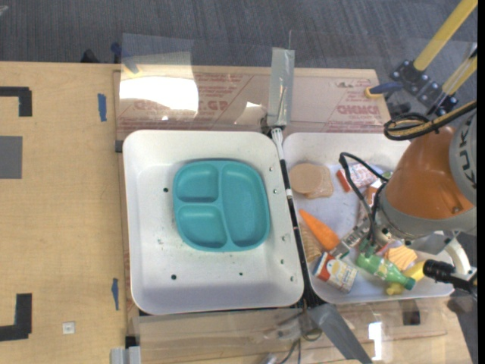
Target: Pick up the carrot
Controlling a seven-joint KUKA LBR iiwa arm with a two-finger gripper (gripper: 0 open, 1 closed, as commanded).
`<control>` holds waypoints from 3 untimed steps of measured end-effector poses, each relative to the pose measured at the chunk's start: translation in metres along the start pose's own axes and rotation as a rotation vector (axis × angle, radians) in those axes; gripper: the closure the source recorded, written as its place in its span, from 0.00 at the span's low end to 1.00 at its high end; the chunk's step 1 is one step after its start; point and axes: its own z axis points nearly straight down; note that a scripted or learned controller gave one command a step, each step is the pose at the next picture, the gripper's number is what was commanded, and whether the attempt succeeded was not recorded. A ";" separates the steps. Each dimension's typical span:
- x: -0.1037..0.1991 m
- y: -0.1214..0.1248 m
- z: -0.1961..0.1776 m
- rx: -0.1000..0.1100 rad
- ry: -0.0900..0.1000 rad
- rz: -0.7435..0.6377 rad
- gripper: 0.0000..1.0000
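A: Listing the right bin (356, 298) first: carrot (318, 230), lying flat near the left wall, tip toward upper left.

B: Gripper (365, 237)?

A: Low over the same bin, just right of the carrot, apart from it. Whether it is released or clenched, I cannot tell.

B: Other items there?

A: Tan round slice (311, 180) above the carrot; small carton (336, 271) below it; green bottle (383, 270) beside that.

B: Left bin (144, 226)?

A: Teal tray (222, 205), three compartments, centred.
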 end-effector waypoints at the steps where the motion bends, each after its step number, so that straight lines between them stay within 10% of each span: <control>1: 0.000 0.000 0.001 0.001 0.001 0.000 0.00; 2: -0.034 0.042 0.015 0.009 0.001 -0.257 0.00; 3: -0.037 0.045 0.001 0.001 -0.011 -0.259 1.00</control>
